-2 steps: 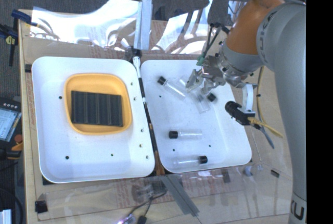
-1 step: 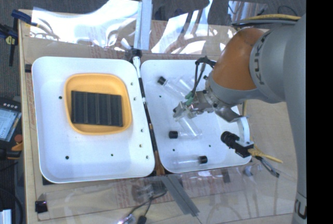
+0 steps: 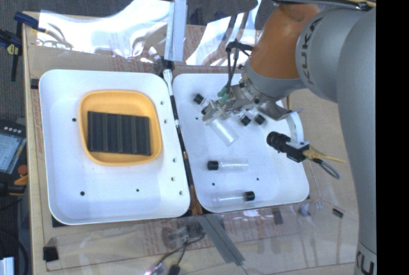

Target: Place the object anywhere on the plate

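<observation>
The gripper hangs over the far part of the right bin; whether it grips anything I cannot tell. Clear vials lie there: one mid-bin, another near. The yellow plate sits in the left bin.

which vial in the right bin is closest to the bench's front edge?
The vial lying flat along the right bin's front wall, black cap pointing right. The other vial sits further back, mid-bin, its cap pointing left.
</observation>
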`<state>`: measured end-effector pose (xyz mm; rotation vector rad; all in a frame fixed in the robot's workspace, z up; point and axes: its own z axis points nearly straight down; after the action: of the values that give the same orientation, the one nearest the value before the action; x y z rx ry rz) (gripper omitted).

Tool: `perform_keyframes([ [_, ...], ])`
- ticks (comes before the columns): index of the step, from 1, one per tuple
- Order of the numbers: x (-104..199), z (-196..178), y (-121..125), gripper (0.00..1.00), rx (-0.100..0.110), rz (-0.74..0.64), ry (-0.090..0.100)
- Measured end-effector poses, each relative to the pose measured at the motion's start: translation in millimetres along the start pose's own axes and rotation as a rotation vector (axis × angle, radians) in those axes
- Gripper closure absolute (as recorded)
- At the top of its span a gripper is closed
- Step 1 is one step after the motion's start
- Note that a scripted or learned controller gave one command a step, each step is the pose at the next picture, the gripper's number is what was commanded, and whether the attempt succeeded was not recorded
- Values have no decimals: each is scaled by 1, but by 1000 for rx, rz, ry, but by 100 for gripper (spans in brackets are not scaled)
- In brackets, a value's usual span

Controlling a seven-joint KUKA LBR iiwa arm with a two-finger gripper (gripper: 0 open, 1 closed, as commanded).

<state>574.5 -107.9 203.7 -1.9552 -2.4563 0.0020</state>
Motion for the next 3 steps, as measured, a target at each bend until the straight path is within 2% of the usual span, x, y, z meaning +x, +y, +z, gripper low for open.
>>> perform_keyframes([
  [1, 17, 0, 24, 100, -2, -129, -2],
  [2, 17, 0, 24, 0, -3, -129, -2],
  [3, 17, 0, 24, 0, -3, -129, -2],
])
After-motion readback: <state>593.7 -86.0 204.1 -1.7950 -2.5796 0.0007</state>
